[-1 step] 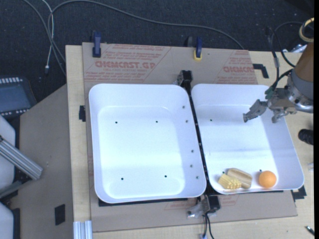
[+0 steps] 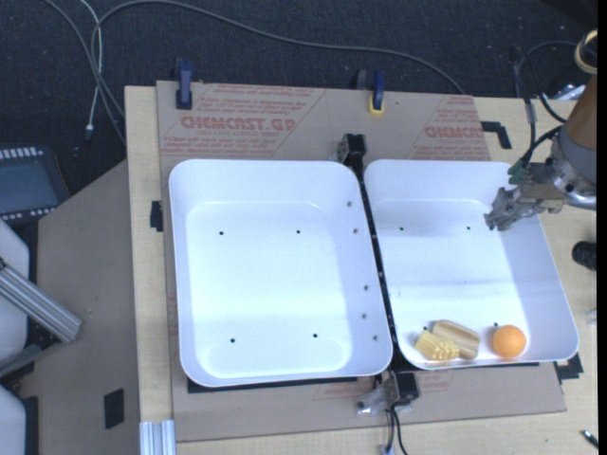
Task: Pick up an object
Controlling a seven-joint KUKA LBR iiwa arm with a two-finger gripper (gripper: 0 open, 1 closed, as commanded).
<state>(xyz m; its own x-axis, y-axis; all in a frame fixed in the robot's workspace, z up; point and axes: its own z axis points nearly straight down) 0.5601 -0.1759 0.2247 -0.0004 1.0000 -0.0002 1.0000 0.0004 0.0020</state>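
While tool [image 2: 500, 214] hovers at right bin [image 2: 455, 254] rim, objects near front edge

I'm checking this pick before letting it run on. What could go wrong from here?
The pincer sits near the far right rim of the right bin, well away from the objects, so closing here would likely grab nothing. The orange ball may roll if nudged. The corn cob touches the tan bread-like piece, so one grasp could catch both or neither.
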